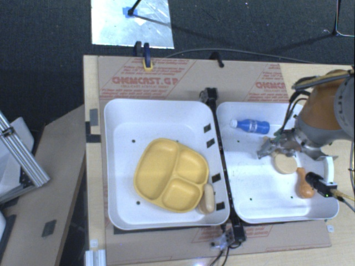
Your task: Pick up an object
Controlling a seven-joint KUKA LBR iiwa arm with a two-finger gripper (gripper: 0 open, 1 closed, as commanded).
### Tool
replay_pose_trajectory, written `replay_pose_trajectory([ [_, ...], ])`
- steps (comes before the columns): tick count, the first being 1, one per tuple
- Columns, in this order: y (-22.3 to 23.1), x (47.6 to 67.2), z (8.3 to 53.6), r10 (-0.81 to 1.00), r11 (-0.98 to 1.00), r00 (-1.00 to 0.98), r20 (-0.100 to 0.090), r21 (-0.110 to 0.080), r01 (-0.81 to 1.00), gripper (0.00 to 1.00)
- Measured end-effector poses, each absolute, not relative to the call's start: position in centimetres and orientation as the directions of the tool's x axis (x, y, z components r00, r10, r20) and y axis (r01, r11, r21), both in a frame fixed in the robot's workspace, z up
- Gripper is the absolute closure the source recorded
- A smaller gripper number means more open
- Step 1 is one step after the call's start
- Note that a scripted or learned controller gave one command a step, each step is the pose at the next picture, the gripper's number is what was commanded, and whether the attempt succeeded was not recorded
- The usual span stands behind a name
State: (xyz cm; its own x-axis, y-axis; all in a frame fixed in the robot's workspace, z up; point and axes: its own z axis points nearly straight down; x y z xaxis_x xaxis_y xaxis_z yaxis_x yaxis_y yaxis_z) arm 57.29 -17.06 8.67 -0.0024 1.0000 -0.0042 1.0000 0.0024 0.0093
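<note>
In the right bin [249,204] a blue bottle [250,126] with a white cap lies on its side near the back wall. A pale tan round piece [286,164] rests toward the right side, and an orange-brown pear-shaped object [303,187] lies just in front of it. My gripper [270,148] hangs low over the right bin, just left of and touching or nearly touching the tan round piece, and a little in front of the bottle. The arm's grey wrist covers the bin's back right corner.
The left bin [119,148] holds a yellow divided tray [171,173], with a beige roll-shaped object [208,198] against the tray's front right corner. A black divider [217,154] runs between the bins. Bare white floor shows at the right bin's front left.
</note>
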Motion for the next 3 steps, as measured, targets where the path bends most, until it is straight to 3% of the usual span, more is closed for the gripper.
replay_pose_trajectory([
  [1,-17.3,57.6,10.2,1.000,0.003,-0.003,-0.010,0.022,1.000,1.00],
  [2,-17.8,58.5,16.2,1.000,0.004,-0.004,-0.002,0.007,1.000,1.00],
  [3,-18.0,58.5,20.6,1.000,0.004,-0.004,-0.002,0.006,1.000,1.00],
])
